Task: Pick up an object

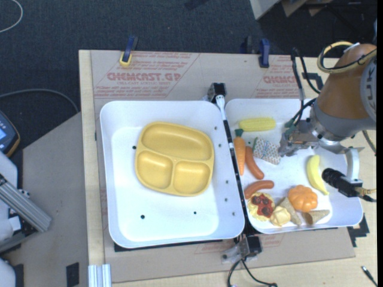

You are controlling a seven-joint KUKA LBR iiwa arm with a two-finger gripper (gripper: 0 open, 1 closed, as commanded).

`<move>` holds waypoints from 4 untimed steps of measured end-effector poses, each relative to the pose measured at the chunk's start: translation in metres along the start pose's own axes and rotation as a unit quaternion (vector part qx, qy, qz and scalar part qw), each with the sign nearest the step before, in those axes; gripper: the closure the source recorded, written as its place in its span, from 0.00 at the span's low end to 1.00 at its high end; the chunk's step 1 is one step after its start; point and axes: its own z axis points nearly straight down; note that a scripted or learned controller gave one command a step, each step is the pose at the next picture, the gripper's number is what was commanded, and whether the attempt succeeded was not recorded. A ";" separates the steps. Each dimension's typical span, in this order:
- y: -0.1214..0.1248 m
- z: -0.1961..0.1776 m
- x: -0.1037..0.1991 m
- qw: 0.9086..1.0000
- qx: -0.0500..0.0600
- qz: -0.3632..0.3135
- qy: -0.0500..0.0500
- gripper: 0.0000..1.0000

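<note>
At the right white bin's [353, 217] near edge lie an orange plastic pumpkin [302, 197] and pizza slice [262, 205]. Farther in, the gripper [291, 143] hangs just beside a grey speckled sponge block [267, 150], nothing visibly held; crowding could deflect it.

The arm [350, 82] is cut off by the picture's edge at three o'clock. Its end effector [291, 143] hides part of the right bin [281, 107]; its fingers are too small to tell apart.
</note>
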 end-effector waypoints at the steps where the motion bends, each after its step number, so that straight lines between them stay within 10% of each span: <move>1: 0.003 -0.043 -0.003 1.000 -0.002 0.000 0.000 1.00; 4: 0.044 -0.072 0.080 1.000 0.000 -0.002 0.001 1.00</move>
